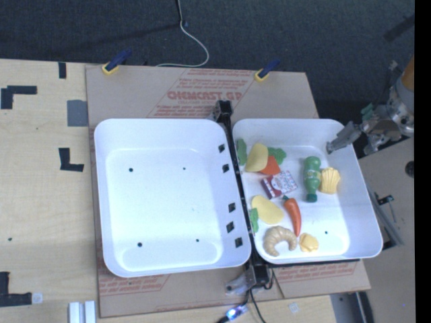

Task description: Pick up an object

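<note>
Camera view: gripper [343,138] at upper right rim of right bin [360,200], above bin edge; finger state impossible to tell, nothing seen between them. Toys clustered in right bin, well left and below: bottle [311,177], corn [329,180], carrot [293,214], croissant [280,239]. Left bin [111,180] alongside.

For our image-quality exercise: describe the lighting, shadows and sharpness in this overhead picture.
Camera view: even, soft lighting; the left bin shows only faint shading along its inner walls; toys in the right bin look slightly soft; the gripper at the right edge is blurred.
</note>
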Tool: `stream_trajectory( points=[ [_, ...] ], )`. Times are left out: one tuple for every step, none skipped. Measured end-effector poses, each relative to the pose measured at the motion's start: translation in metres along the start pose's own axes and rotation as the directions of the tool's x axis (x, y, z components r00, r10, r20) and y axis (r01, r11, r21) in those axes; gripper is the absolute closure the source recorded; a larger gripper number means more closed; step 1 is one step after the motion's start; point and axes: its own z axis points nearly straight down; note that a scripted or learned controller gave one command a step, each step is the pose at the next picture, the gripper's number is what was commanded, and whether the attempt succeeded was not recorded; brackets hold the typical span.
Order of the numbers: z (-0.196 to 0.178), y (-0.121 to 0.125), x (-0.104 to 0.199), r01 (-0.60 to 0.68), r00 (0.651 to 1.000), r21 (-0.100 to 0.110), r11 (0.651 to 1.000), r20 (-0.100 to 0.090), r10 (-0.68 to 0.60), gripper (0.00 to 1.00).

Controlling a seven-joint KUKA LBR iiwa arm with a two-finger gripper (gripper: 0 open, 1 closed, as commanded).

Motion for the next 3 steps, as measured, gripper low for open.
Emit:
stream_trajectory(
  points=[
    [0.143,-0.003,0.034,0.001,1.0,0.014,1.0,-0.006,-0.001,0.0],
    [0.18,0.092,0.043,0.005,1.0,-0.006,1.0,0.0,-0.005,0.0],
    [0.165,0.091,0.042,0.002,1.0,-0.006,1.0,0.001,-0.002,1.0]
  ],
)
